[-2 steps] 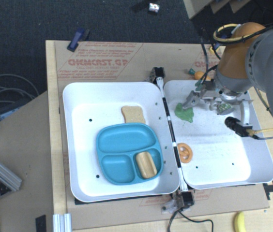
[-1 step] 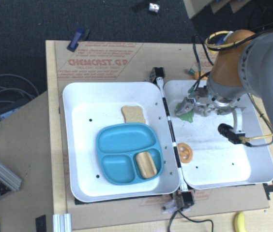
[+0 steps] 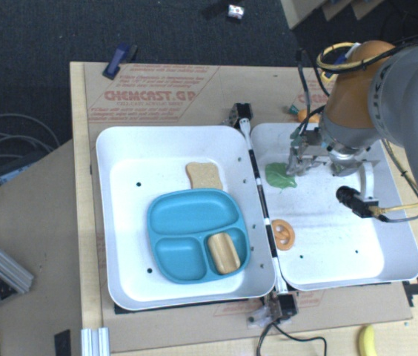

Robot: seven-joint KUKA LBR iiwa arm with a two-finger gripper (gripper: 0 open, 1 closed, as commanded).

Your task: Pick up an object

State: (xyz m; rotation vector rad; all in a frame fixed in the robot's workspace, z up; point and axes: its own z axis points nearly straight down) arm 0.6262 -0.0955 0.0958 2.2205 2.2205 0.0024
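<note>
A green leafy piece (image 3: 279,176) lies in the right bin (image 3: 357,265) near its left wall. My gripper (image 3: 299,161) hangs right over the green piece's upper right edge, with the arm reaching in from the right. A pretzel-like orange ring (image 3: 283,235) lies further down along the same wall. In the left bin (image 3: 120,191) a blue divided plate (image 3: 190,225) holds a tan bread roll (image 3: 224,251) in its lower right compartment. A tan toast slice (image 3: 204,174) lies just above the plate.
A black clamp (image 3: 242,113) sits at the top of the seam between the bins, another clamp (image 3: 283,305) at the bottom. A cable and black fitting (image 3: 357,201) hang from the wrist over the right bin. A yellow thing (image 3: 368,341) lies by the bench's front edge.
</note>
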